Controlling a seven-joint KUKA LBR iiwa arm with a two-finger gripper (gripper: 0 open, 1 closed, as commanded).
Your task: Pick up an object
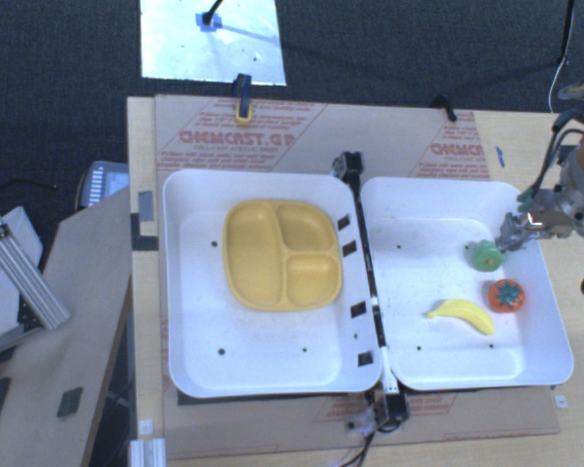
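The right bin [448, 368] holds three small toys. A green round one [486, 256] lies near its right side, an orange-red tomato-like one [506, 296] sits just below it, and a yellow banana [461, 315] rests toward the front. My gripper [514, 233] reaches in from the right edge and hangs just above and to the right of the green toy, its tips close to or touching it. I cannot make out the finger spacing.
The left bin [200, 358] carries a yellow divided tray [280, 255]. A black clip strip [362, 280] runs between the two bins. Cardboard [273, 134] lies under both bins, and a shiny metal sheet [212, 27] sits behind the bench.
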